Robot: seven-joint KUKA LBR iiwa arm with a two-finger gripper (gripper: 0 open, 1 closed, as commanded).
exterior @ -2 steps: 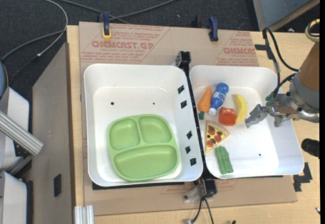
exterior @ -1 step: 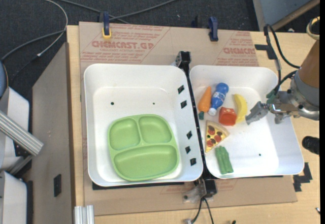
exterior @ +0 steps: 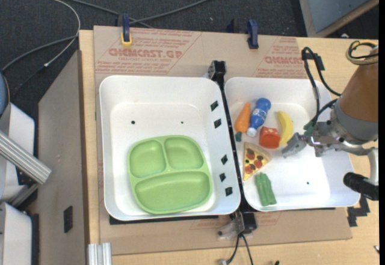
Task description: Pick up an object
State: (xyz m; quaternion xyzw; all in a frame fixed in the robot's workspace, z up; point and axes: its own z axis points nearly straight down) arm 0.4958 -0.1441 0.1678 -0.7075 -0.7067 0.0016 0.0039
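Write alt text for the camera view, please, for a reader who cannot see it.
A robot arm's gripper hangs over the right white bin, close to a toy banana, red block, blue bottle, carrot, pizza slice and green piece. The left bin holds a green divided tray.

Both white bins (exterior: 114, 137) look like smooth, slightly glossy plastic; the green tray (exterior: 170, 173) is matt plastic, and the bench (exterior: 180, 47) beneath is printed cardboard.

Grey arm (exterior: 361, 101) with orange band reaching in from the right, wrist bent low, gripper (exterior: 296, 145) pointing left, can't really make out the tip
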